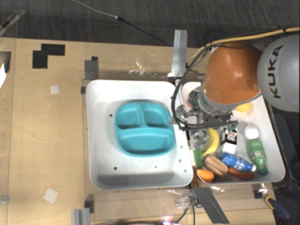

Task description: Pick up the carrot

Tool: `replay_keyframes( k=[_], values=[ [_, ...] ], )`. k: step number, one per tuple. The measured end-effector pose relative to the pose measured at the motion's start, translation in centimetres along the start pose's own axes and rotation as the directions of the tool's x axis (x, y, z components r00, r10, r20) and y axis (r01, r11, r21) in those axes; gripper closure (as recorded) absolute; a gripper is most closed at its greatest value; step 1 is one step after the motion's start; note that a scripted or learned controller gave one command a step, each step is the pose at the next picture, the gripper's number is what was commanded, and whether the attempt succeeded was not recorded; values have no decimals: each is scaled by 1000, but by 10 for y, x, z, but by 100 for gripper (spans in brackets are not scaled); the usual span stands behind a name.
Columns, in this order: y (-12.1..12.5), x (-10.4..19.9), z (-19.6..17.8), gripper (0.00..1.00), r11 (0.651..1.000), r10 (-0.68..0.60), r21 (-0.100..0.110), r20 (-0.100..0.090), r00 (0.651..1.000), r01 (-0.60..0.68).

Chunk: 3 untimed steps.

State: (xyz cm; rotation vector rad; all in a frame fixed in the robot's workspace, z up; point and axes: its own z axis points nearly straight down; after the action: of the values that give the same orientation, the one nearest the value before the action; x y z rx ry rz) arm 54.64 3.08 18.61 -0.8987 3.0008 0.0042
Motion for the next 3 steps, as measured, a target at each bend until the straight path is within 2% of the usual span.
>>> replay_keyframes(
  k=[1,2,3],
  values=[
    [-3,-1,-12,100,1000,4,5,9,1000,-4],
    [23,11,1,100,875,483,3,-1,875,-483],
    [23,12,0,0,876,483,3,-1,876,-483]
  ],
)
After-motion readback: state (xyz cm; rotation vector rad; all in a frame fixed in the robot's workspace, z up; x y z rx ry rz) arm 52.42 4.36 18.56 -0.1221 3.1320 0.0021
